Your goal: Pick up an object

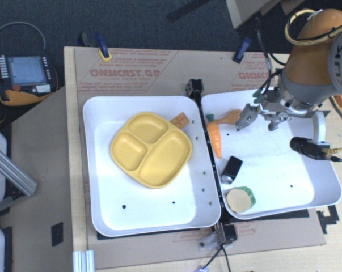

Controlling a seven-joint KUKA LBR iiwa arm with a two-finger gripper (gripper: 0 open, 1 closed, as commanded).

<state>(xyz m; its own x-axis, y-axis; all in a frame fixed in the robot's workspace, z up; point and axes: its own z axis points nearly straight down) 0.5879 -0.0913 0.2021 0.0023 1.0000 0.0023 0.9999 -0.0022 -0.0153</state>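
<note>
My gripper (257,121) hangs over the back part of the right bin (307,194), open, with nothing between its fingers. Its left finger (243,119) is close to a tan-orange piece (229,117) at the bin's back left. An orange carrot (215,139) lies along the bin's left wall, just left of the gripper and below it in the view. A small black block (232,168) sits nearer the front. At the front left corner rests a round cream disc with a green rim (239,199).
The left bin (153,214) holds a yellow divided plate (152,149), with a small brown block (179,120) at the plate's back right edge. A black clamp (194,87) sits between the bins at the back. The right bin's floor is bare at the middle and right.
</note>
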